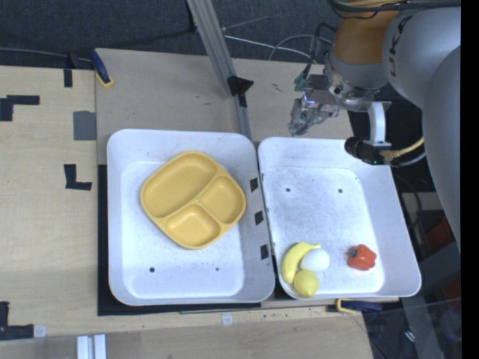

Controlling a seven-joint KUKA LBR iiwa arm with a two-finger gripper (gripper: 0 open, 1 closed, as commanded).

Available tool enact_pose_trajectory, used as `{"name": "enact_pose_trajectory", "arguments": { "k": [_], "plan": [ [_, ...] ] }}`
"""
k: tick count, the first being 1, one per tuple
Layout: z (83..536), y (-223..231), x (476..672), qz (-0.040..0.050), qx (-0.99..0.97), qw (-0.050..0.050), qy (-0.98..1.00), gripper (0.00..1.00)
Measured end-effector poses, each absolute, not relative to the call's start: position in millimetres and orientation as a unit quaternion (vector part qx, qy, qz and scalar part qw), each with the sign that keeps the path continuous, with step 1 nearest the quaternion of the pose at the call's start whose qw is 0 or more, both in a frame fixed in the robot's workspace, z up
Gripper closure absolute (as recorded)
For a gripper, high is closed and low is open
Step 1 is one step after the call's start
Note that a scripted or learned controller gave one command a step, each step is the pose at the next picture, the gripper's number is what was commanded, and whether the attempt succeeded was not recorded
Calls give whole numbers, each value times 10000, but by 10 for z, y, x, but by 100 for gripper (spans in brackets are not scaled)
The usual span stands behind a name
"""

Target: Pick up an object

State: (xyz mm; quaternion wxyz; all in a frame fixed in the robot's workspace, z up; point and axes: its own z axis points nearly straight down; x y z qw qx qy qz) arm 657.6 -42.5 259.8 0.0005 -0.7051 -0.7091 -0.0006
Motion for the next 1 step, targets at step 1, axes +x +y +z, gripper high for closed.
{"name": "enact_pose_trajectory", "arguments": {
  "k": [1],
  "plan": [
    [2585,15,6467,2,-7051,13,-7091,100]
  ]
}}
